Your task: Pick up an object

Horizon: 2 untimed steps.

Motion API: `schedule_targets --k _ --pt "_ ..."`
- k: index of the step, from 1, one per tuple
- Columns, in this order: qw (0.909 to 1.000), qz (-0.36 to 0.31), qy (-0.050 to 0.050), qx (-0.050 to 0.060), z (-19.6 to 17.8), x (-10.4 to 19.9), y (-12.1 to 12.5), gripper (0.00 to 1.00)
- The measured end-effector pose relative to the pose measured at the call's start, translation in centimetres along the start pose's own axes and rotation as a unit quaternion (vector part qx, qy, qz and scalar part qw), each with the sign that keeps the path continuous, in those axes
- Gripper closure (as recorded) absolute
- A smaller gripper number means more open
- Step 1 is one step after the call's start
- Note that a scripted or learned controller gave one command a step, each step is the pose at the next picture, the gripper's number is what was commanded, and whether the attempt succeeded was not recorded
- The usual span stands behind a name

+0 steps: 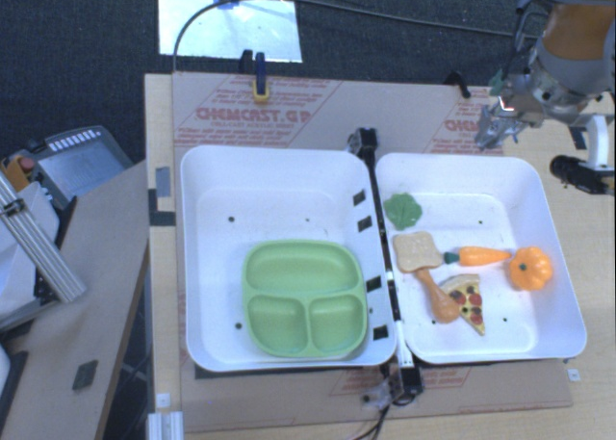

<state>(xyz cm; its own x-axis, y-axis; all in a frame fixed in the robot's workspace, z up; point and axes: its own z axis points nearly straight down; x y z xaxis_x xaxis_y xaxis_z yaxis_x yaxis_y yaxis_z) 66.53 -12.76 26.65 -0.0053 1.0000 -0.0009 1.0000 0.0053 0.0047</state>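
Two white bins (289,164), "CHEMCAST" board (318,101)

In the right bin (553,265), 5 items are clustered low: bread slice (417,251), carrot (478,256), pumpkin (530,269), pizza slice (469,300) and drumstick (439,299). Open floor is left along the far wall beside the green lettuce piece (402,209). The left bin (207,236) is half occupied by a green tray (304,297).
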Motion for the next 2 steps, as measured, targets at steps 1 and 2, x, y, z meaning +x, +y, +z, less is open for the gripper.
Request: schedule_targets --k 1,2 --pt "1.0000 -0.002 0.001 0.001 1.4 4.8 0.2 1.00" --pt "1.0000 -0.002 0.001 0.002 1.8 9.0 -0.2 1.00"
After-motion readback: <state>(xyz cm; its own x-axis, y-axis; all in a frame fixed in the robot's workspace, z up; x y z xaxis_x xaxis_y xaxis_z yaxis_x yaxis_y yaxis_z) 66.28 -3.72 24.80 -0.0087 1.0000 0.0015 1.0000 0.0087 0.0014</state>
